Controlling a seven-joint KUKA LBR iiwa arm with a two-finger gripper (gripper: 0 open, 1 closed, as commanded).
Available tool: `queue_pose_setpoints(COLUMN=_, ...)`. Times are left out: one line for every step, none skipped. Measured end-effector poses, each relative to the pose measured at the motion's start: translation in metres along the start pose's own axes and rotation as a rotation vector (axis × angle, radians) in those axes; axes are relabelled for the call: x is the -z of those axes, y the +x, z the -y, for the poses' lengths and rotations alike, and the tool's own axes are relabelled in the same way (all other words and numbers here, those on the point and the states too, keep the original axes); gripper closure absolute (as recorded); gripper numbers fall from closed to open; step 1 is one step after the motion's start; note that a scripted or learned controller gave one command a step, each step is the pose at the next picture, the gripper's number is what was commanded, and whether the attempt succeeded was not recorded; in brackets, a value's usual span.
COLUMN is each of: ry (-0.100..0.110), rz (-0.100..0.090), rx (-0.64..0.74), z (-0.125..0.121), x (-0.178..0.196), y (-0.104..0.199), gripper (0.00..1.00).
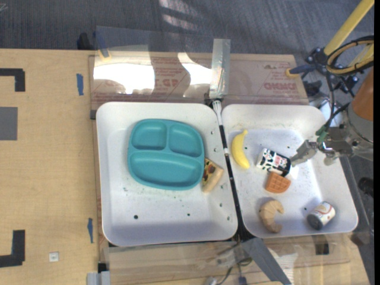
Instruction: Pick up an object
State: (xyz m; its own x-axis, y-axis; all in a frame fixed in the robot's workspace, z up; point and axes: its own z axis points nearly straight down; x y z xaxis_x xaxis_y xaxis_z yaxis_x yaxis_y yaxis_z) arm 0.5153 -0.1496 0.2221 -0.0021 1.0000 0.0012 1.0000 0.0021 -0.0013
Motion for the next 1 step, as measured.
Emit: queue_pose_setpoints(ry=-0.009, rz=0.001, rx=-0.213, z=-0.013, x=-0.1338, y=0.0349, gripper=0.0)
